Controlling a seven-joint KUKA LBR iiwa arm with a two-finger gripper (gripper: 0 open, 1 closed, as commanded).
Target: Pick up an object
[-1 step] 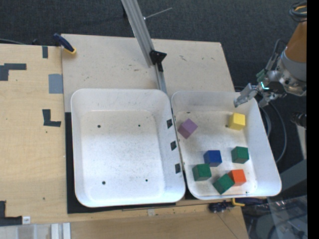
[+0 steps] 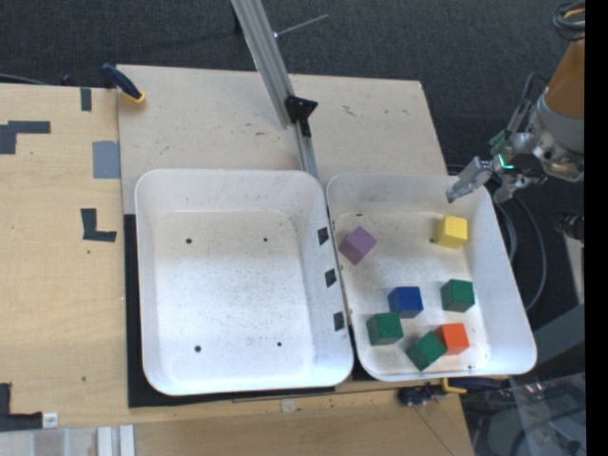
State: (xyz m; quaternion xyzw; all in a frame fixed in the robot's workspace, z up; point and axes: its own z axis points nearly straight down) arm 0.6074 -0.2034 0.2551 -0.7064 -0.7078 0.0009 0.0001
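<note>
Two white bins, the left bin black-speckled. The right bin holds a purple cube, yellow cube, blue cube, orange cube and three green cubes.

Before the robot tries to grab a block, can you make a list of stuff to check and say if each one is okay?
1. Blocks to grab in the right bin: ok, six are there.
2. Nearest block free to grab: ok, the yellow block sits alone, apart from the others.
3. End effector over a block: not ok, it hangs at the bin's upper right rim, up and right of the yellow block.
4. End effector carrying nothing: ok, no block between its fingers.
5. Crowded blocks: not ok, the orange block touches a green block.
6. Purple block clear of the wall: ok, but close to the left rim.
</note>
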